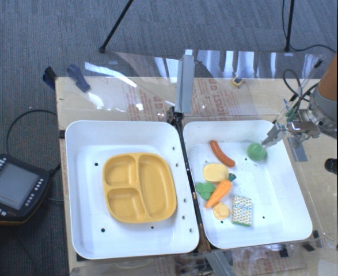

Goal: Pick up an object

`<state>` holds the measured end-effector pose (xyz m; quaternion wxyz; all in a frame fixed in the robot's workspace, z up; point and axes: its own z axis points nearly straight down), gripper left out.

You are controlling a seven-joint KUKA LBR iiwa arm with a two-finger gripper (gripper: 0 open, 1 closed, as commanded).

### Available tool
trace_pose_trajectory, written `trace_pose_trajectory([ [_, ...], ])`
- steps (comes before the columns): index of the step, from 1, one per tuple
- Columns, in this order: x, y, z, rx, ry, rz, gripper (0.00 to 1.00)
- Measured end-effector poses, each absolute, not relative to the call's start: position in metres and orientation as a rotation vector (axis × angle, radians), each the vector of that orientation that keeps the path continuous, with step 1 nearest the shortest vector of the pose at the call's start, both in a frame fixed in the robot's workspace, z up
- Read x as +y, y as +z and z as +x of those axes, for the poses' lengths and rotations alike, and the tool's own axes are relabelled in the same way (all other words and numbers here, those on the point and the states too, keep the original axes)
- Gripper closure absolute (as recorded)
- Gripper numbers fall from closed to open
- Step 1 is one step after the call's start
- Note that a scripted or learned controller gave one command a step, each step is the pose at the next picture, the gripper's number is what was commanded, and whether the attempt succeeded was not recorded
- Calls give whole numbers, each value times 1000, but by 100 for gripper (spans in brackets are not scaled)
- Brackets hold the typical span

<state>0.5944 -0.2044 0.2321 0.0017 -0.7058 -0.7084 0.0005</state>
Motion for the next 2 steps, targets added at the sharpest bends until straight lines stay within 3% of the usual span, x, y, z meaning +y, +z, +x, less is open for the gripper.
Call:
trace_pose_trajectory([
  [1,-115,85,628,-2220,2,-2215,0],
  [2,-115,96,629,-2220,1,-2216,100],
])
